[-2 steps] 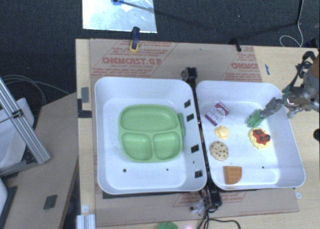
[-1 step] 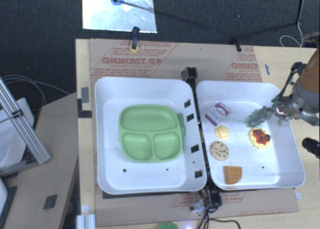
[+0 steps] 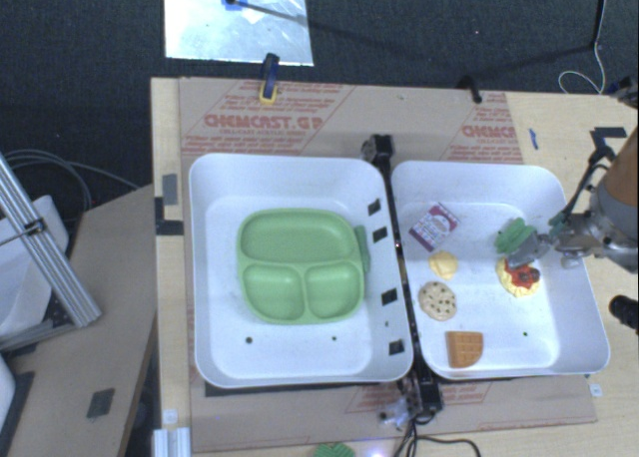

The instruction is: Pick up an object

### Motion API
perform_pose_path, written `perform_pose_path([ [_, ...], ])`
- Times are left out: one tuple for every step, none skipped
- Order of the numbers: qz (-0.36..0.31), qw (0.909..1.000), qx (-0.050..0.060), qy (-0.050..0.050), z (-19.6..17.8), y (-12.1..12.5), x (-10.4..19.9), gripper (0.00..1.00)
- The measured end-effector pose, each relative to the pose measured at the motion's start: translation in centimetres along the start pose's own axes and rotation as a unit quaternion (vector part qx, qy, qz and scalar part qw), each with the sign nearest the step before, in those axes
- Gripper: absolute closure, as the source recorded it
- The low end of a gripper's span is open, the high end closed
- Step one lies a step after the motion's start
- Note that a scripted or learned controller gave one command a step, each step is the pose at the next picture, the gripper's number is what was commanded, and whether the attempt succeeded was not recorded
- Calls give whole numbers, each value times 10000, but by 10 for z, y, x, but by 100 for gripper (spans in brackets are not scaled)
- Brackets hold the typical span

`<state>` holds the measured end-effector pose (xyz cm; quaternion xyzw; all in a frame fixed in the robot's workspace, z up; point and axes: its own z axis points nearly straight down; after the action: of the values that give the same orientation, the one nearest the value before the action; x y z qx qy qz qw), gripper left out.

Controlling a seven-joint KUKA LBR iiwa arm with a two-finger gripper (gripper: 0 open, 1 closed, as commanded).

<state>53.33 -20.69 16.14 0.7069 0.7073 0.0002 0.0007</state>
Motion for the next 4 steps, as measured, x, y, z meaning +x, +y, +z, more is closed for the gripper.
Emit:
perform_pose_path([
  [-17, 10000, 10, 7, -22, -48, 44, 0],
  [5, 10000, -2, -6, 81, -18, 4, 0],
  [-42, 10000, -22, 1, 76, 34, 50, 0],
  [-22, 10000, -28, -7, 76, 83, 38, 0],
])
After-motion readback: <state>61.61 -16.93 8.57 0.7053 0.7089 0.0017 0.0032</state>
